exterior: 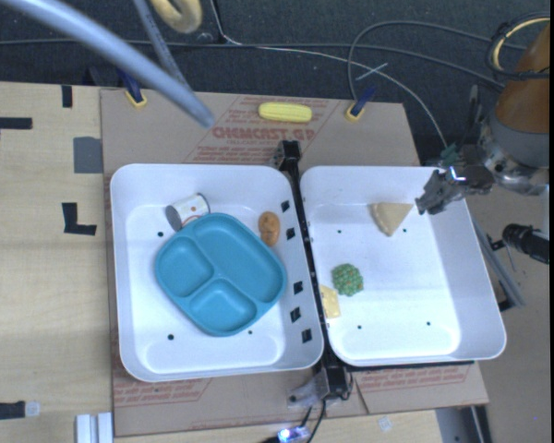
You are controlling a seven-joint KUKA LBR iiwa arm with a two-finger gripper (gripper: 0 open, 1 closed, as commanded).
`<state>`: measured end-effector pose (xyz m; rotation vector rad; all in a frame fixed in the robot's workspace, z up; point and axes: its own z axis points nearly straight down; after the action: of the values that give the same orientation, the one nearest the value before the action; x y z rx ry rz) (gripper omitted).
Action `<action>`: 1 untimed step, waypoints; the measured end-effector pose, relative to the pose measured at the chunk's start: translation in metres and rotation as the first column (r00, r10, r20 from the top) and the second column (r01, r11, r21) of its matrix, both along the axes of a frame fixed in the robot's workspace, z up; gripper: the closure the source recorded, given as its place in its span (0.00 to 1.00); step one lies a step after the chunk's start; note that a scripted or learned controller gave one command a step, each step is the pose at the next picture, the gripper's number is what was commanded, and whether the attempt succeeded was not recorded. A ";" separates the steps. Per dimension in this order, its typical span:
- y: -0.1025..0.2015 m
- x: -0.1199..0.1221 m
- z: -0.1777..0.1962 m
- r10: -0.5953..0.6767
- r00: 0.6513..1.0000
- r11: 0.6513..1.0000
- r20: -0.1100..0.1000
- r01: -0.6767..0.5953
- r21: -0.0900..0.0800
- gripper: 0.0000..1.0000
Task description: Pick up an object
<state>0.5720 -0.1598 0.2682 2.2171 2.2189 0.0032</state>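
Over the right bin's (462, 284) far right rim, the arm's jaws (434, 197), spread unclear, beside the tan wedge (390, 216).

Blue divided tray (220, 272) in white left bin (134, 247); green broccoli piece (347, 279), tan wedge (390, 216) in white right bin (462, 303); yellow banana (284, 112) on brown cardboard (249, 127).

A blue tray (220, 273) fills the left bin (129, 247); what looks like broccoli (347, 279) lies in the right bin (462, 312).
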 end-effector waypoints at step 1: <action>0.048 -0.013 0.002 0.004 1.000 1.000 -0.005 -0.004 0.003 1.00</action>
<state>0.5586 -0.1122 0.2706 2.2166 2.2277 0.0012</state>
